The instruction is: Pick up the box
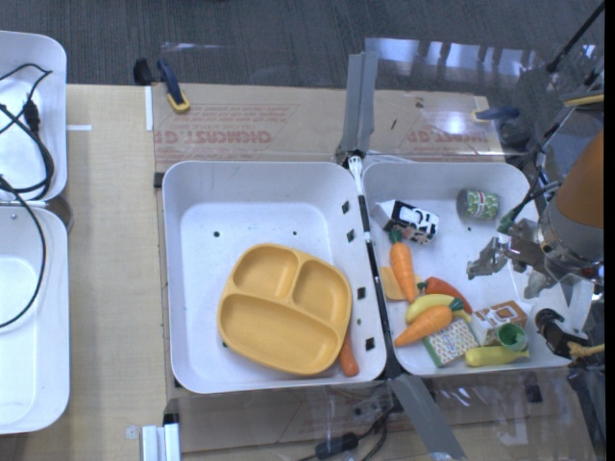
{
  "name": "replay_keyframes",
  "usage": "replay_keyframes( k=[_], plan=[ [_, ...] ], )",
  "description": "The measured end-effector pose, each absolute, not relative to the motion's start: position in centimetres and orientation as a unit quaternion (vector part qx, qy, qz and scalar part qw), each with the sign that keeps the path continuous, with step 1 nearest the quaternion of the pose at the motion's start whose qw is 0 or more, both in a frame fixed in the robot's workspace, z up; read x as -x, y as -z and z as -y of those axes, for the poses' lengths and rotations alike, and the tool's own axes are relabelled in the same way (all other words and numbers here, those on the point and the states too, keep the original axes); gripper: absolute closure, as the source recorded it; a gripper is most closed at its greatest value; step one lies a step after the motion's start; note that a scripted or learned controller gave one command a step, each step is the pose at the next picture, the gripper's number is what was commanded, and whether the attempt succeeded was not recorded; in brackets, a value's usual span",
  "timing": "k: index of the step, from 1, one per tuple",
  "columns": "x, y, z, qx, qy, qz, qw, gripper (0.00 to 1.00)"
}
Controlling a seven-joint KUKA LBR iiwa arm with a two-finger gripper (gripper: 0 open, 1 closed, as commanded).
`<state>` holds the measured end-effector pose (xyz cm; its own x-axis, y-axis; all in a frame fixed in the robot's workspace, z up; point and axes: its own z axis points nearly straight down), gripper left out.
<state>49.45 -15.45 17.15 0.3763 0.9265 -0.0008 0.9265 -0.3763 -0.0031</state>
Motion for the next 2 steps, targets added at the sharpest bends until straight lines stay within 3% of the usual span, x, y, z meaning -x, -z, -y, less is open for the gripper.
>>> replay_keyframes(
  k=[1, 2],
  plan=[
    [-48.55, -9.14, 20.52, 0.831, 0.0031, 0.556, 0.007, 0.00],
    [-48.43, -9.94, 20.80, 0.832, 0.0005, 0.555, 0.004, 1.00]
  ],
)
